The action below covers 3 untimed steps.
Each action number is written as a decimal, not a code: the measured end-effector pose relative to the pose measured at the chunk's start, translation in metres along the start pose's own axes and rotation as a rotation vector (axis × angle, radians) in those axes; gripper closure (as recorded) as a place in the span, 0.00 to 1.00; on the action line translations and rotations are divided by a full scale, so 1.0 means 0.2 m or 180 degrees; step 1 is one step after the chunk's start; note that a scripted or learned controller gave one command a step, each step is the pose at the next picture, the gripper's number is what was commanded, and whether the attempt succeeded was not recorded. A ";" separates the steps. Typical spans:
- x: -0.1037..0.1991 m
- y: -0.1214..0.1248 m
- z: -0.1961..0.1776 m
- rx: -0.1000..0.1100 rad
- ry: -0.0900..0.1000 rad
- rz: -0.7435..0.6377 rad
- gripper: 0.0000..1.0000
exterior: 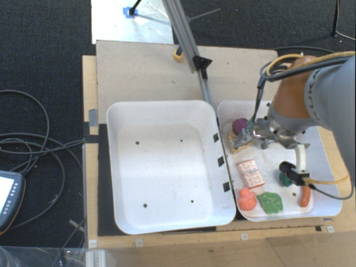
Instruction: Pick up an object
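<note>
**Pick Attempt: Gripper at the Far-Left Corner of the Right Bin**

1. Position. I read the gripper (pixel 248 137) as low inside the right bin (pixel 325 174), in its far corner next to the wall it shares with the left bin (pixel 161 160). The arm (pixel 328 93) reaches in from the right and bends down over the bin, which I judge is what puts the wrist steeply above that corner.

2. Target. The nearest candidate is a purple object (pixel 240 125). It lies in that same far-left corner, just beside the gripper on the far side. I cannot confirm contact.

3. Jaw state. I cannot tell from this view whether the jaws are spread or pressed together, nor whether anything sits between them. I therefore treat the pick as unconfirmed.

4. Other contents. A red-and-white patterned packet (pixel 251 173) lies mid-bin. An orange-red object (pixel 247 199) and a green object (pixel 270 202) lie side by side along the near wall, with a small orange-red piece (pixel 304 196) further right. All four are well apart from the gripper.

5. Risk. The target sits close to the corner walls. I judge that this leaves little room to close around it and that a nudge may push it away.
</note>
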State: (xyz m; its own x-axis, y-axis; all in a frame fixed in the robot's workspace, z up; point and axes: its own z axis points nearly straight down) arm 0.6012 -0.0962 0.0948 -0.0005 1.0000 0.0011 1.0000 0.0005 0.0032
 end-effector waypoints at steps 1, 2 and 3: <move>0.00 0.01 -0.07 -0.0015 -0.0003 -0.0003 1.00; 0.01 0.02 -0.39 -0.0016 -0.0007 -0.0013 1.00; 0.01 0.03 -0.66 -0.0014 -0.0007 -0.0015 1.00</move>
State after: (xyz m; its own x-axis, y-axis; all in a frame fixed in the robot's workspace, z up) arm 0.6077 -0.0949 0.2277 -0.0053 1.0000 -0.0011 1.0000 0.0053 0.0078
